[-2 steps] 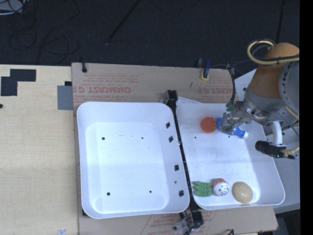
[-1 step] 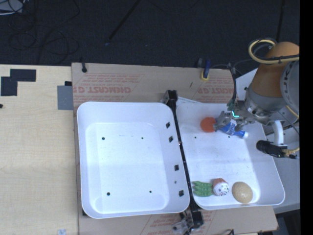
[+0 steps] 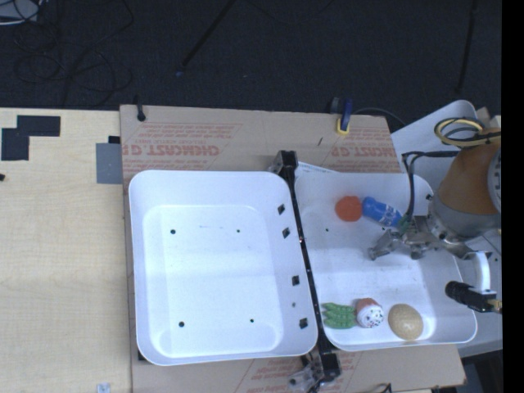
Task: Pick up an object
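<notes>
Where the two bins meet, a black divider strip (image 3: 295, 244) runs down the bench, and every place below is told from it.
Left bin: shallow white plastic tub (image 3: 155, 211), touching the strip on its left side.
Right bin: shallow white plastic tub (image 3: 344, 334), touching the strip on its right side.
Arm: grey robot arm with an orange band (image 3: 468, 178), far to the right of the strip, reaching in over the right bin.
Gripper: grey metal two-finger pincer (image 3: 383, 250), right of the strip, low over the bin floor, fingers spread a little, nothing between them.
Ball: small round orange ball (image 3: 349, 209), right of the strip, up near the top.
Bottle: small blue plastic bottle shape (image 3: 381, 211), just beside the ball, farther from the strip.
Green toy: bumpy green soft toy (image 3: 338, 315), close to the strip's bottom end.
Spotted toy: white toy with dark spots and a red top (image 3: 369, 313), touching the green toy.
Egg: tan egg-shaped thing (image 3: 405, 321), just past the spotted toy.
</notes>
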Tool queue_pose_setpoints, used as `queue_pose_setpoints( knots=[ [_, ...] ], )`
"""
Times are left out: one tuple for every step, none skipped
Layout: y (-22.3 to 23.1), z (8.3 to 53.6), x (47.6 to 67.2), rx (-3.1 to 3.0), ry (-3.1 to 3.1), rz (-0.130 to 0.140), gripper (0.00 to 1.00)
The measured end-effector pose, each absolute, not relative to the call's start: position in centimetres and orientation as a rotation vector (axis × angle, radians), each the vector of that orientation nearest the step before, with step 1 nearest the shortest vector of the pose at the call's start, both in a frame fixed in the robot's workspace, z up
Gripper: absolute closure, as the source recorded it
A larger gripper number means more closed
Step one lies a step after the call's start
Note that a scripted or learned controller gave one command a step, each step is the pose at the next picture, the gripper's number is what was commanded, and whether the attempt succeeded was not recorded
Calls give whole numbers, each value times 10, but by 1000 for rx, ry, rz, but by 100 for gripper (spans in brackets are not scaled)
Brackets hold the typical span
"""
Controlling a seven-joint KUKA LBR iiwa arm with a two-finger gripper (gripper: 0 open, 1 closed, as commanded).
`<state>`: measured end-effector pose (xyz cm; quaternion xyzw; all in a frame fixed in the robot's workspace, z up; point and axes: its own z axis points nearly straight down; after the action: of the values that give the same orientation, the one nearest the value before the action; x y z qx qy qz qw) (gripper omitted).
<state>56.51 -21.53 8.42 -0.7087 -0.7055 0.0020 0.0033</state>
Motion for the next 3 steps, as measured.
queue_pose_setpoints(
  knots=[
    [-216, 98, 568, -2227, -2215, 2, 100],
    [-216, 97, 567, -2228, -2213, 1, 0],
    [-216, 97, 567, -2228, -2213, 1, 0]
  ],
)
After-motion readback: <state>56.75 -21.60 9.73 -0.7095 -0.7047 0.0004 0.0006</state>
